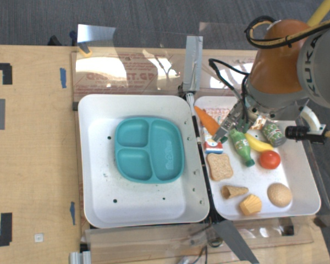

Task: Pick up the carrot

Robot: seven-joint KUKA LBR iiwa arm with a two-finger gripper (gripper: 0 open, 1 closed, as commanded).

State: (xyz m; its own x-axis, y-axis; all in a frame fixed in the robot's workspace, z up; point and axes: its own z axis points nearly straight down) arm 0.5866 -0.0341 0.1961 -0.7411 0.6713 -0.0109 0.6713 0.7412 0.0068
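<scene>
grey arm with orange band reaching from the right over the right shallow white bin. the claw hangs low just beside the orange tapered carrot, which lies at the bin's upper left corner near the dividing wall; whether the claw is open, closed or touching the carrot cannot be told. nearby: green plastic bottle, yellow banana, red tomato, slice of brown bread. left white bin holds a teal divided plate. both bins rest on the wooden surface.
</scene>
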